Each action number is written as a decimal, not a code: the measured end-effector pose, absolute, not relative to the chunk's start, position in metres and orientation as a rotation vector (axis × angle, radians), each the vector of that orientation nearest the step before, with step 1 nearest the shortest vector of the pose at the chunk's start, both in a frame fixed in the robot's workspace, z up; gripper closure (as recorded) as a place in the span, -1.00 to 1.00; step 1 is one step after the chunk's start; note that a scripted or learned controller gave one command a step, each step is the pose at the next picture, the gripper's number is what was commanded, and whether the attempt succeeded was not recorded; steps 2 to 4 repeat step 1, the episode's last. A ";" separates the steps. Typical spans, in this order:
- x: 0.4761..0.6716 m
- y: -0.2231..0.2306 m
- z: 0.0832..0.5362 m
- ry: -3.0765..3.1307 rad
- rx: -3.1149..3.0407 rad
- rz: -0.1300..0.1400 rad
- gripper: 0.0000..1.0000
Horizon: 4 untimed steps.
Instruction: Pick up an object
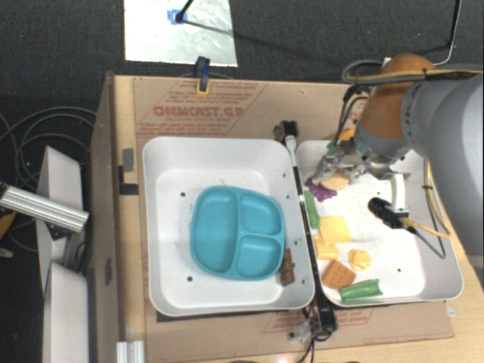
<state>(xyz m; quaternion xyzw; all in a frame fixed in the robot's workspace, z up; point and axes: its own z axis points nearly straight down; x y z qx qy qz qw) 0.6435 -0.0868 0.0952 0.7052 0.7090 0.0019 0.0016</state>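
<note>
Cardboard-topped table (189,108) carries two white bins. Hand (338,165) sits at the right bin's (431,278) eleven o'clock, over a pale yellow piece (335,181); arm hides it, grip cannot be judged.

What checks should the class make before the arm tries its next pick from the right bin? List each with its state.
1. Gripper over the right bin: ok.
2. Pale piece under the gripper, held: cannot tell.
3. Purple piece lying apart from the yellow block: ok.
4. Green piece near the front wall, awkward to grasp: not ok.
5. Blue tray flat in the left bin, out of the way: ok.
</note>
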 end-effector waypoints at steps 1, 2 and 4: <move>0.583 -0.030 0.184 2.231 2.218 -0.003 1.00; 0.583 -0.030 0.184 2.231 2.218 -0.003 1.00; 0.583 -0.030 0.184 2.231 2.218 -0.003 1.00</move>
